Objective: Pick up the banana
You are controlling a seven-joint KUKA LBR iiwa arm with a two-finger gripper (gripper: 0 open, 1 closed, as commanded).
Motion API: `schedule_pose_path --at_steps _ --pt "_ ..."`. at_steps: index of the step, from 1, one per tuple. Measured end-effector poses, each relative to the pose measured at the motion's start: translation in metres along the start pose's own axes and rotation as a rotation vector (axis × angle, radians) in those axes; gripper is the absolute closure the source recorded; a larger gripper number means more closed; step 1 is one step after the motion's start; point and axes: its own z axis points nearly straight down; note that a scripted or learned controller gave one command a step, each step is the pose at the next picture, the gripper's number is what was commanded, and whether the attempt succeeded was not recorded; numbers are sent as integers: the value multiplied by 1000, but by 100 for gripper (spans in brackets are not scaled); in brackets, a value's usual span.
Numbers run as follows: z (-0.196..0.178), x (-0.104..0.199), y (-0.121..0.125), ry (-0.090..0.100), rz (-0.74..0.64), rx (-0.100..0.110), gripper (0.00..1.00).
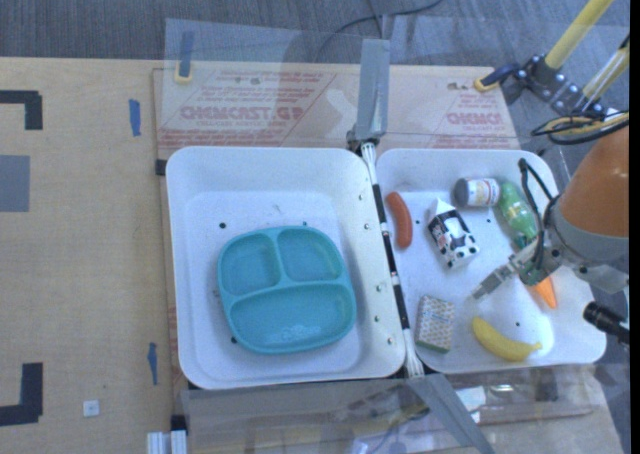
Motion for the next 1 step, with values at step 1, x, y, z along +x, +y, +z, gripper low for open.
schedule_pose_path --at_steps 1 --pt "-1 64 -8 -2 93 0 0"
